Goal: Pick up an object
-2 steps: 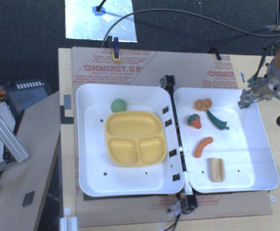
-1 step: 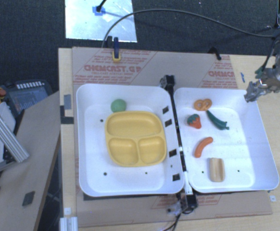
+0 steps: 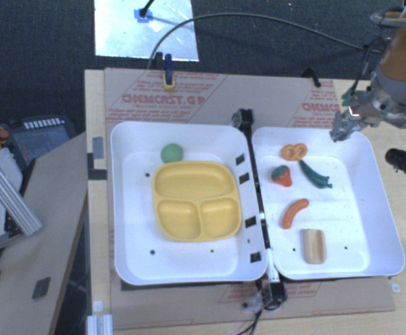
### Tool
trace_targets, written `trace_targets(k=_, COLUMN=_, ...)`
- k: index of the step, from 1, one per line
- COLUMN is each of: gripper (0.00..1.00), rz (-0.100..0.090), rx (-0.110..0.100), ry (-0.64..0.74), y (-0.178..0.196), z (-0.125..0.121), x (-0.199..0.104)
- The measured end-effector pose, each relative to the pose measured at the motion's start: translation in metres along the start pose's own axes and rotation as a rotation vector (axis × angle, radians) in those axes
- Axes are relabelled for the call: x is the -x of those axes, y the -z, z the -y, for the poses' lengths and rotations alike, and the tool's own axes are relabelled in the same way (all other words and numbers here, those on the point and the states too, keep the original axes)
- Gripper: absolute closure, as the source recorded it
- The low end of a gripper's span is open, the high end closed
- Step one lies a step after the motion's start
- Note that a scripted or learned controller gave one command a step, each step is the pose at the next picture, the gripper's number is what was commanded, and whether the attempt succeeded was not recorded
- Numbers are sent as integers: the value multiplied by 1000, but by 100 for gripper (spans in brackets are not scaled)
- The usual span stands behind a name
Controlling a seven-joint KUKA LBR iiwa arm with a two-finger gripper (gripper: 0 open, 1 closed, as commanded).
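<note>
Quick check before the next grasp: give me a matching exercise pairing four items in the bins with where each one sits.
Things:
1. green ball
2. yellow divided plate
3. toy pretzel
4. toy bread roll

Places:
A. right bin, near end
B. left bin, far side, just behind the plate
C. right bin, far end
D. left bin, middle

Pairs: 1-B, 2-D, 3-C, 4-A

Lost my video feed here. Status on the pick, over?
Gripper over right bin's far corner, holding nothing. Pretzel, strawberry, green pepper, sausage, bread untouched. Nothing in the way.
</note>
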State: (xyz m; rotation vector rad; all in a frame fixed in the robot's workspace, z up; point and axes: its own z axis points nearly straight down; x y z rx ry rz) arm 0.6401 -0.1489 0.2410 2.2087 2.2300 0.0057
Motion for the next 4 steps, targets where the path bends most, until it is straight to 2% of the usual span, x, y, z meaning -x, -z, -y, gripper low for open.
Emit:
trace_targets(k=1, gripper=100, rz=-1, rx=-4, ry=0, y=-9, z=3, x=-56)
trace_targets(k=2, gripper=100, rz=-2, rx=-3, ry=1, y=-18, z=-5, x=-117)
trace_targets(k=4, gripper=100, rz=-2, rx=-1, ry=1, y=-4, z=-23, x=-235)
